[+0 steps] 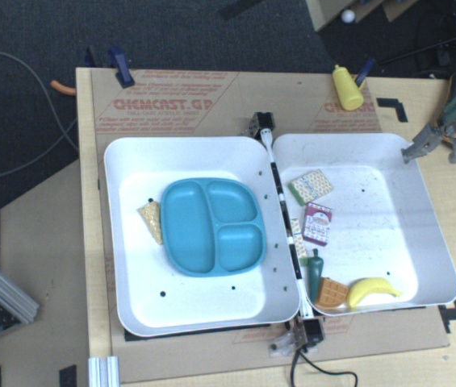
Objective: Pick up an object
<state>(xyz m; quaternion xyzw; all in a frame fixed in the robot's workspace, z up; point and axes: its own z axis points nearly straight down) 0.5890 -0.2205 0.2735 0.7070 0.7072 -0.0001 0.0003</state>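
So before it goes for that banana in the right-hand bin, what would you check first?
1. Banana in plain sight, nothing lying on it: ok.
2. Space around it: not ok, the waffle touches its left end and the bin's near wall is close behind.
3. Gripper away from the objects, at the right bin's far corner: ok.
4. Fingers ready to close on it: cannot tell.
5. Blue tray out of the way, in the left bin: ok.

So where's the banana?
The banana lies in the right bin, at its near corner, right beside the waffle and close to the green pepper.
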